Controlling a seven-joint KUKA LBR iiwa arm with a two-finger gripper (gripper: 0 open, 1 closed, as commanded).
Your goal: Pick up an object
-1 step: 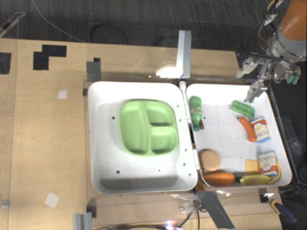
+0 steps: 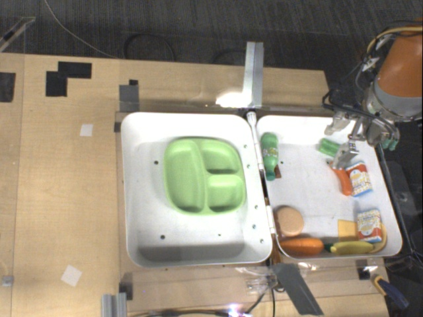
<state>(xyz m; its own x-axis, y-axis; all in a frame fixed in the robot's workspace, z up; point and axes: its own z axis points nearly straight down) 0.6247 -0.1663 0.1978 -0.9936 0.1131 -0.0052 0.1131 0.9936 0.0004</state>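
Bench: pale wood, carrying two shallow white bins side by side.

Left bin: holds one green divided tray, three compartments, sitting near the middle.

Right bin: holds all the small items.

Arm: grey with an orange band, coming in at the upper right corner, above the far right part of the right bin.

Gripper: metal fingers pointing down over the upper right area of the right bin, just above the red carton. Cannot tell whether the fingers are spread or pressed together; nothing is visibly pinched between them.

Green bottle: lying along the left wall of the right bin, dark cap end toward the near side.

Red carton: tilted, just below the gripper tip, near the right wall.

Small green piece: just left of the gripper.

Round brown bun: lower left of the right bin.

Orange carrot-like item: along the near wall, just below the bun.

Yellow banana: along the near wall, right of the orange item.

Small printed box: lower right corner, with a yellow block touching its left side.
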